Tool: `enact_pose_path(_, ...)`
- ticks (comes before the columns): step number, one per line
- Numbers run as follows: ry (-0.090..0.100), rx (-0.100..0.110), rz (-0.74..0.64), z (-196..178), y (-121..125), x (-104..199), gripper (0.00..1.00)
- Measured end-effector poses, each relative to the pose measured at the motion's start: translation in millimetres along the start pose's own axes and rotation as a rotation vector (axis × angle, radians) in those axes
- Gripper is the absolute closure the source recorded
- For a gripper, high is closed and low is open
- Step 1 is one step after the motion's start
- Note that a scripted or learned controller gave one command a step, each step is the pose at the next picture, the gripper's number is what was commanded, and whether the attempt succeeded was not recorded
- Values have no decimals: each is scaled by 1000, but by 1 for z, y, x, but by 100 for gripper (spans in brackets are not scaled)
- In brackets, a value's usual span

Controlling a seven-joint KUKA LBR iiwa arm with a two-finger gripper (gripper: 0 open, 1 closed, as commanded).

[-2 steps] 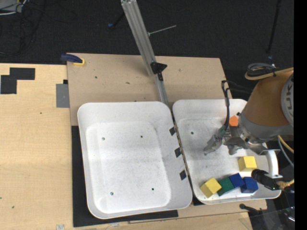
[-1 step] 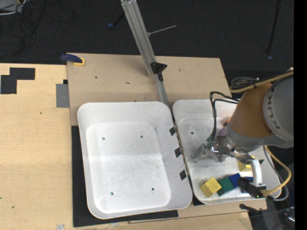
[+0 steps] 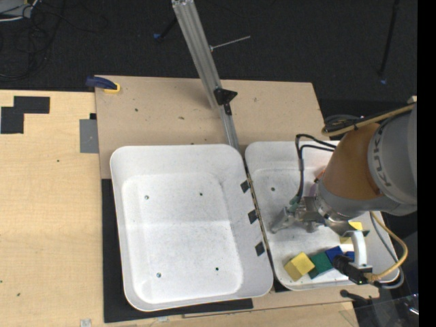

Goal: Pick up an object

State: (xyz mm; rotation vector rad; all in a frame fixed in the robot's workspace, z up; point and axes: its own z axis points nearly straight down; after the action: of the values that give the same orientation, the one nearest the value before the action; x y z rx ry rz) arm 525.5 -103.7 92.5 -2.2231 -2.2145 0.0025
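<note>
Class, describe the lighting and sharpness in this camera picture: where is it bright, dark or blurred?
Camera view: both white bins are evenly lit with soft grain; the background behind the bench is dark; the tool looks slightly blurred; the yellow block stays clear.

The arm (image 3: 392, 159) was a thick grey cylinder with dark lettering on its casing, and a broad orange band (image 3: 351, 165) wrapped it above the wrist. Below the band sat a grey wrist section and a small metallic gripper (image 3: 289, 218). Black cables (image 3: 308, 144) looped beside the band, and a yellow cable (image 3: 398, 257) curved nearby.
</note>
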Motion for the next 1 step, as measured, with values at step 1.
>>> enact_pose_path(1,2,1,9,-10,-1,-1,100)
